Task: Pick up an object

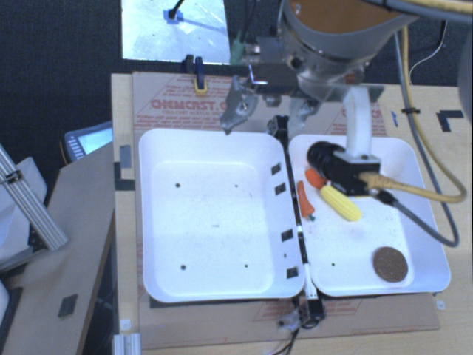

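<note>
Yellow clamp (199, 81) on printed cardboard's (177, 103) far edge, shiny sheet (174, 21) beyond, screen (89, 143) left.

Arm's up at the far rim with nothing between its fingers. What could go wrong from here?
1. The gripper hangs open above the divider between the bins, not over any object; a straight descent could strike the rim.
2. The orange piece lies along the right bin's inner wall, close to the yellow corn; a finger may hit the wall or nudge both.
3. The brown disc lies flat, likely hard to pinch.
</note>
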Action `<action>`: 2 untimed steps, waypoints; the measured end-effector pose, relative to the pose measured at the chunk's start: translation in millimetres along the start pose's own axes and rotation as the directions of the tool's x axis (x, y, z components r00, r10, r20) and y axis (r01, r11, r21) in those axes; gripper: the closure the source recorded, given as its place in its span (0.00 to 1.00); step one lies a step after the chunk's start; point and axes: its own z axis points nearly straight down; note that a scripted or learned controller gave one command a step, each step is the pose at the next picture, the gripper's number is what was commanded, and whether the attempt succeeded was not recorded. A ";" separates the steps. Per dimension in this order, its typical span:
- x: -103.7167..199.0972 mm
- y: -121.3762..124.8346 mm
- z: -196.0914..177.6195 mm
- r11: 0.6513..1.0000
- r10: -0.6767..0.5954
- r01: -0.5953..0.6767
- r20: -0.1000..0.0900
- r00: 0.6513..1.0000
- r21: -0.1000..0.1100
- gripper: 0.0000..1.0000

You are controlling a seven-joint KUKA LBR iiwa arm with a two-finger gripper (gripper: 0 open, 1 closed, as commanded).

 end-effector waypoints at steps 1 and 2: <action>-14.5 0.0 0.1 1.000 0.006 -0.006 0.001 1.000 0.001 0.00; 28.2 -0.1 0.3 1.000 -0.002 0.002 0.000 1.000 0.000 0.00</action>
